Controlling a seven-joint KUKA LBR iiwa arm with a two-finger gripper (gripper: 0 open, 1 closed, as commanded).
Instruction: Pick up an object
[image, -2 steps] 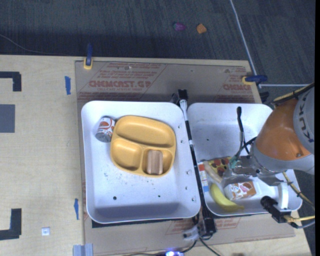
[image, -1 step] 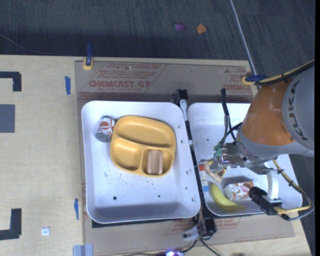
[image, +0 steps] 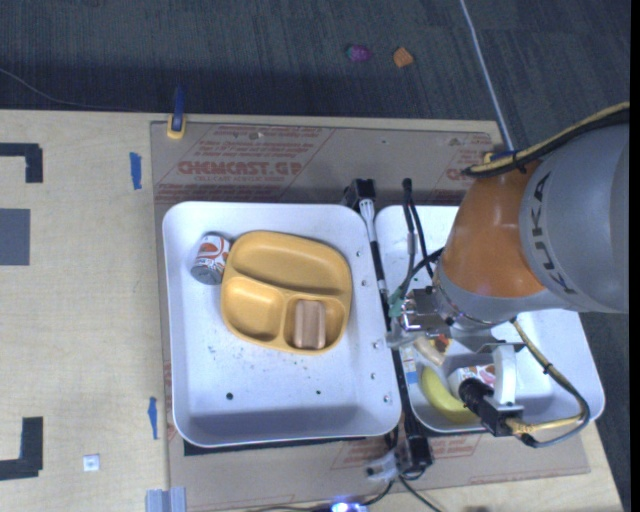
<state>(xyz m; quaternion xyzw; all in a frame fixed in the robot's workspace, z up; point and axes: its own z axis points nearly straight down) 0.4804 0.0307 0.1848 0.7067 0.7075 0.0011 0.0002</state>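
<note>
The arm (image: 520, 240), grey with an orange band, reaches down into the right bin (image: 575, 395). Its gripper (image: 440, 350) is low over the bin's left part, mostly covered by the wrist. Just below it lies a yellow banana (image: 440, 392), and beside that a small white item with red marks (image: 478, 377). In the left bin (image: 200, 400) sits a yellow divided plate (image: 280, 270) with a tan block (image: 308, 323) in one compartment. A crushed red and white can (image: 209, 258) lies against the plate's left edge.
Black cables (image: 410, 225) run along the divider between the bins. A black connector with a yellow cable (image: 500, 415) hangs near the right bin's front. The bins rest on a cardboard sheet (image: 240, 160) on a wooden bench.
</note>
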